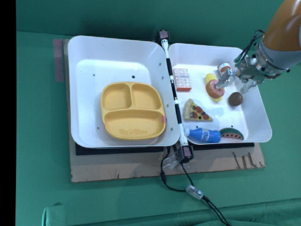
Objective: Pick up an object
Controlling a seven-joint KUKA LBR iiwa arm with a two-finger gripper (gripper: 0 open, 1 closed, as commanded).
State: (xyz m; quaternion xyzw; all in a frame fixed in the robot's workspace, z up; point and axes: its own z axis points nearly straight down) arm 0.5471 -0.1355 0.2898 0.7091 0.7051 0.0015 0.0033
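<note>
Table (42, 102) in green cloth carries the whole scene, and on it two white bins side by side; the left bin (84, 55) holds a yellow divided plate (133, 110), the right bin (197, 55) holds the small toys, and that is where the action sits. The arm (284, 22) comes in from three o'clock, orange band up top, grey wrist below; the gripper (237, 81) hangs over the bin's upper right quarter, and whether it is released or clenched I cannot tell from this slant; nothing visibly sits in it.

The relation that matters: two candidates lie right under it. The corn cob (214, 87) is just beside the gripper at nine o'clock, its long axis running twelve to six, a red-orange piece across its middle; the brown ball (235, 99) sits at six o'clock, close below. My judgement: either is the likely pick, the ball needing a short move toward six, the cob a short one toward nine with the gripper closing across its narrow width.

Further off, toward seven and eight o'clock: a pizza slice (195, 111), a blue bottle (205, 135) lying on its side along nine to three, a watermelon slice (232, 134), a red and white box (182, 79), a small can (224, 68) near the gripper at ten.

Writing: box, bottle and can carry print, too small to read.
</note>
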